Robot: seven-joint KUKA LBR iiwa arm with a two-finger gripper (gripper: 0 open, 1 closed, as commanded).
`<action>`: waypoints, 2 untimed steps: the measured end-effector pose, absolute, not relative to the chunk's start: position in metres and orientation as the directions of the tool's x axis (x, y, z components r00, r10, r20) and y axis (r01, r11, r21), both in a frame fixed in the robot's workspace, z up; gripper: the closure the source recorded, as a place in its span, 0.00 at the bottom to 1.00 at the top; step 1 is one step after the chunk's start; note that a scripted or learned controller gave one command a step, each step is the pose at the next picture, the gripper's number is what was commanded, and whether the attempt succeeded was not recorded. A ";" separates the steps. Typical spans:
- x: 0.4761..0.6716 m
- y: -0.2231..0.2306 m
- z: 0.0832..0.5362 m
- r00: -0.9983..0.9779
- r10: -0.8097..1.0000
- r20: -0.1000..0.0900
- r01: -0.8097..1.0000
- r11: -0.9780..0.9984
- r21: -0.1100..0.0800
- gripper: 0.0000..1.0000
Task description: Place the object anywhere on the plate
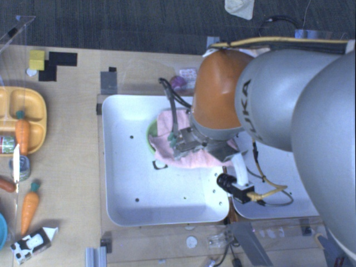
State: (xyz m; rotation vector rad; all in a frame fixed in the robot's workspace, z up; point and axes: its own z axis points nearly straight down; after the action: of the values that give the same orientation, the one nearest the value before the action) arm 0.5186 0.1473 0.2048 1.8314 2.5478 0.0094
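Below, the gripper [179, 141] is over a soft, wrinkled pink cloth [192, 157] on a green plate [151, 135]; its opening I cannot tell.

One readable mark — "KUKA", in dark letters — on the grey arm [278, 102].

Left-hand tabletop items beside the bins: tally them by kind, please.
Toy carrots: 2
Yellow divided tray: 1
Cow-patterned carton: 1
Yellow block: 1
Total: 5
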 end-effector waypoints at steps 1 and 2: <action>0.554 0.138 0.135 -0.177 0.984 0.001 0.984 0.177 0.009 1.00; 0.586 0.110 0.186 -0.274 0.962 0.000 0.962 0.274 0.007 1.00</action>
State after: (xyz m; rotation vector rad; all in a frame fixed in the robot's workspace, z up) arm 0.5857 0.1105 0.1860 1.8894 2.5041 0.0091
